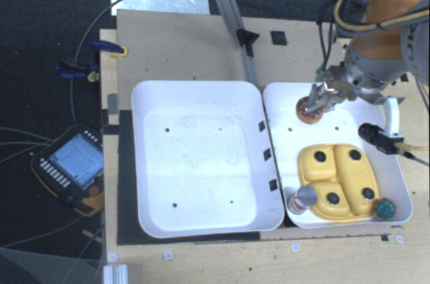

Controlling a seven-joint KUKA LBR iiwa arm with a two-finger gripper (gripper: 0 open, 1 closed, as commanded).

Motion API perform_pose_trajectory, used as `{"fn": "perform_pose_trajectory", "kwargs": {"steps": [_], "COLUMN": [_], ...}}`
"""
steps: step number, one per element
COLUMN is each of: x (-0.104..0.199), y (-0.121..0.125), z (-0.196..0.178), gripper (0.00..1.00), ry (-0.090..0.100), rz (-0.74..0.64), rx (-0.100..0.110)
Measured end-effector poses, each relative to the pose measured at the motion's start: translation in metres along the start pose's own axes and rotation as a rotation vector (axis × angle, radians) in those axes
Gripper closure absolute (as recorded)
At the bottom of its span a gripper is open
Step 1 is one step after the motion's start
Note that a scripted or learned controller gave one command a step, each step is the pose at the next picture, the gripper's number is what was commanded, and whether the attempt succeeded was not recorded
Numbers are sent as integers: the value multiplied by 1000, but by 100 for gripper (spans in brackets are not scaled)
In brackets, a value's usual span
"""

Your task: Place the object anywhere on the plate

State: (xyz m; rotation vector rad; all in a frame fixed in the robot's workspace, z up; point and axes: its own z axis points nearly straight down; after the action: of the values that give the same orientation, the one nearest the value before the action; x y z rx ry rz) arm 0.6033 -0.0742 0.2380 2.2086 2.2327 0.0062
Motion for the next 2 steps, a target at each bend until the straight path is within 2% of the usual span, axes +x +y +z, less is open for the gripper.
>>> {"fn": "perform_pose_trajectory", "kwargs": {"steps": [2], "x": [104], "y": [-6], "z": [-13], "gripper": [100], "ry": [0], "rz": [1], "rx": [2]}}
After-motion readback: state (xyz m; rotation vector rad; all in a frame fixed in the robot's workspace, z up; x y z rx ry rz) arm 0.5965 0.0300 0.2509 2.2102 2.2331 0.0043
